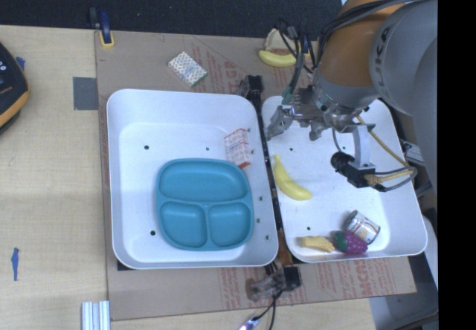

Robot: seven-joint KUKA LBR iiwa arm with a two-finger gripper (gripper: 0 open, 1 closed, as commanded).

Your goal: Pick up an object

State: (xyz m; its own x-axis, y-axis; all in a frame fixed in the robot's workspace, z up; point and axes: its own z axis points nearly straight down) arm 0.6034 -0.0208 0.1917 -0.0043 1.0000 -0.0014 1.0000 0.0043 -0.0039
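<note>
Yellow banana (290, 181) lies in right bin (398, 243); gripper (296, 122) hangs above its far end, finger state unclear.

The desk (52, 172) is pale wood, covered in its middle by a brown cardboard sheet (223, 61) with red printing. On that sheet two shallow white bins sit side by side, the left bin (119, 172) touching the right bin (405, 228) along their shared edge, and beyond them lie a small patterned packet (187, 68) and a yellow banana (277, 58). A grey tape patch (85, 92) is stuck to the wood left of the sheet, and a black-and-orange device (10, 87) rests at the desk's left edge.
</note>
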